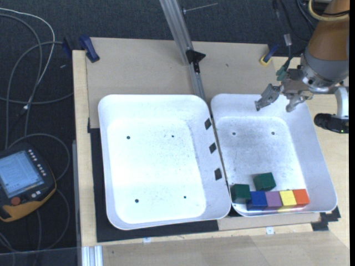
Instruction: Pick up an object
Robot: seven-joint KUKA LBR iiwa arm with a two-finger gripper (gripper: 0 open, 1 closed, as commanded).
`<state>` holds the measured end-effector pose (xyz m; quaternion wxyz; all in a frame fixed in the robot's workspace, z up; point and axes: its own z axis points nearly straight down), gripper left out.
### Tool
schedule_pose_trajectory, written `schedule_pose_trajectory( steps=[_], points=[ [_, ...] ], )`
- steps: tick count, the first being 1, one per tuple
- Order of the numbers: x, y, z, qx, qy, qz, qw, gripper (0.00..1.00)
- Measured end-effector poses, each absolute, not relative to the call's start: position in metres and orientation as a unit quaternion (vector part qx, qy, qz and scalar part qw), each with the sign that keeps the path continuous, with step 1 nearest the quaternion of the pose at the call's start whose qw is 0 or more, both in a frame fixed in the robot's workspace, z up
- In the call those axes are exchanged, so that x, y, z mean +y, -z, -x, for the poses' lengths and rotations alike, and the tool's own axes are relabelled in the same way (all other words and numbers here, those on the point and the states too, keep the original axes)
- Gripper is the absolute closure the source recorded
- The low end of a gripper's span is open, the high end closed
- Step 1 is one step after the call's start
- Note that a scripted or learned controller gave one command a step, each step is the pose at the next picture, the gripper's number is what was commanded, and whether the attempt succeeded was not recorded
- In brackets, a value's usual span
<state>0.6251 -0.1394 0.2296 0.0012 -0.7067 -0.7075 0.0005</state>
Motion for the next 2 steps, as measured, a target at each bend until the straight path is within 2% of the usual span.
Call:
schedule_pose_trajectory(
  steps=[1, 2],
  points=[
    [-0.13, -0.218, -0.648, -0.708, 0.0004, 0.706, -0.001, 0.0],
    [-0.137, -0.28, -0.658, -0.708, 0.0026, 0.706, -0.004, 0.0]
  ],
)
